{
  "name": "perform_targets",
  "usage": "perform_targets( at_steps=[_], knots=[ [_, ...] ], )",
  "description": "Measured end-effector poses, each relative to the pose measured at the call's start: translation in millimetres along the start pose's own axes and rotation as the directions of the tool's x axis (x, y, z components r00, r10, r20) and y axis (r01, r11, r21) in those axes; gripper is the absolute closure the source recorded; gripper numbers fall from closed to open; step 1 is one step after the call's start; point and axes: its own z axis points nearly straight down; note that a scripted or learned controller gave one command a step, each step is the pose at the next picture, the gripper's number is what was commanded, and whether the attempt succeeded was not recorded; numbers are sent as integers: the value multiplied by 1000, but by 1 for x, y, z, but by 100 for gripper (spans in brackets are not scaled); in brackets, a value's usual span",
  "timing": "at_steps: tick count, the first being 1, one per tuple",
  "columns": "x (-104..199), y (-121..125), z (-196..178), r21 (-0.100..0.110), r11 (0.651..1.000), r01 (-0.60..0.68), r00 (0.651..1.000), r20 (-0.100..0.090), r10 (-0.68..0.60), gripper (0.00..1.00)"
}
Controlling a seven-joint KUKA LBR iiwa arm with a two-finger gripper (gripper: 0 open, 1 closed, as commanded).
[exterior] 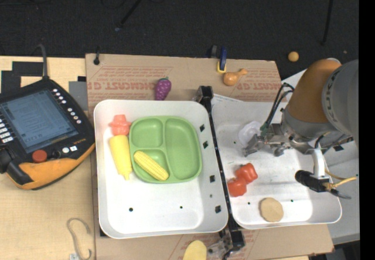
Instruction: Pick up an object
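On the bench: you have two shallow white bins side by side, the left bin [111,206] and the right bin [328,213], touching along a dark central divider.
Arm: it comes in from 3 o'clock, its orange band [309,92] above the grey wrist, reaching down over the upper half of the right bin.
Gripper: you see the gripper [258,143] low at about 11 o'clock in the right bin, pointing toward 9 o'clock.
Fingers: you cannot tell from this angle whether they are apart or together; nothing is visibly between them.
Clear object: a crumpled translucent piece [248,132] lies just beside the gripper tip, on its 11 o'clock side; whether they touch is unclear.
Red object: your nearest solid candidate, a red pepper-like toy [241,179], lies near the right bin's centre, at 6 o'clock from the gripper and apart from it.
Tan disc: a round cookie-like piece [271,209] sits at 6 o'clock in the right bin, near the front wall.
Left bin contents: a green divided plate [176,147] holds a corn cob [150,166] in its 7 o'clock compartment; a yellow bottle-shaped toy [120,154] with a pink toy [119,125] at its 12 o'clock end lies just beside the plate at 9 o'clock.
Outside the bins: a purple grape bunch [162,88] and an orange pear-shaped toy [233,76] rest on the cardboard at 12 o'clock; a teach pendant [41,130] lies at 9 o'clock.
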Motion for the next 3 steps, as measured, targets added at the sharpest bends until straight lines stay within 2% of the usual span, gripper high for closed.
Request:
perform_targets(
  at_steps=[1, 3],
  knots=[
    [-2, 0, -11, 0, 1000, -5, 1000, 0, 5, 100],
    [-5, 8, -98, -6, 1000, 0, 1000, 1, 0, 100]
  ],
)
